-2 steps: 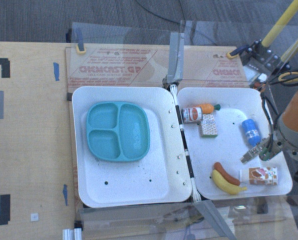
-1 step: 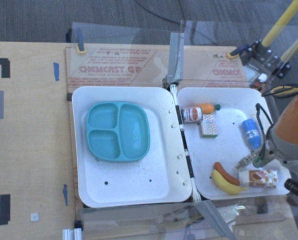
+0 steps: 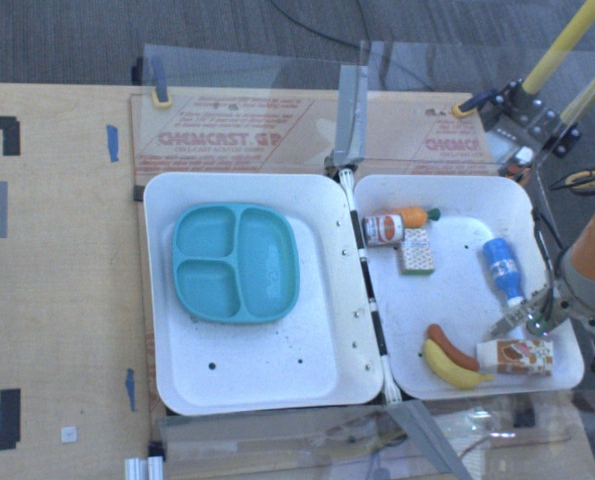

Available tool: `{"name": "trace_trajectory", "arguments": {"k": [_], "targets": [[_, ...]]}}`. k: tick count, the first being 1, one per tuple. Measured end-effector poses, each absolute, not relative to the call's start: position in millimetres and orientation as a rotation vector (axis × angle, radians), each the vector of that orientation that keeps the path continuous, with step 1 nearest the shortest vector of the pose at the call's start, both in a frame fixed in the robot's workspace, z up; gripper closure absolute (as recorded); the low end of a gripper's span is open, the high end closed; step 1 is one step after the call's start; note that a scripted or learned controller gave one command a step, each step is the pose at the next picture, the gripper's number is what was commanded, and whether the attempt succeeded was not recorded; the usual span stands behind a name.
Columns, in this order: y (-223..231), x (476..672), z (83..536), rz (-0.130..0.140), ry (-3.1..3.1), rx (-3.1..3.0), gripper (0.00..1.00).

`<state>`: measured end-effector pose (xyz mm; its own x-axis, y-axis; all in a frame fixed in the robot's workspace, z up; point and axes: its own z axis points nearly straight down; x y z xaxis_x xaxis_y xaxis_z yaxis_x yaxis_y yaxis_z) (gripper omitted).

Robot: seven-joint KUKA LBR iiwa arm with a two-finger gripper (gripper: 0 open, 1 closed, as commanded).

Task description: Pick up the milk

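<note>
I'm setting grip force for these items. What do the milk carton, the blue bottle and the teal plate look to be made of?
Milk carton: printed, boxy with flat faces and sharp edges; looks like coated card, though it may be toy plastic. Blue bottle: smooth, glossy, likely plastic, with a white cap. Teal plate: one even colour, rounded moulded dividers, slight sheen, probably plastic.

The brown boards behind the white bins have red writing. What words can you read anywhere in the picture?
"CHEMCAST GP" on the left brown board.
Right brown board: red print, partly cut off, too blurred to read.
Milk carton, can, small box: labels too small to read.
</note>
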<state>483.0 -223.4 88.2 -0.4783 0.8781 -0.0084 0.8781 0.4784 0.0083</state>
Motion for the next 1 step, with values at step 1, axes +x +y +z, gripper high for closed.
{"name": "trace_trajectory", "arguments": {"k": [1], "targets": [[-224.9, 483.5, 98.3, 0.006, 2.683, 1.602, 1.0]]}}
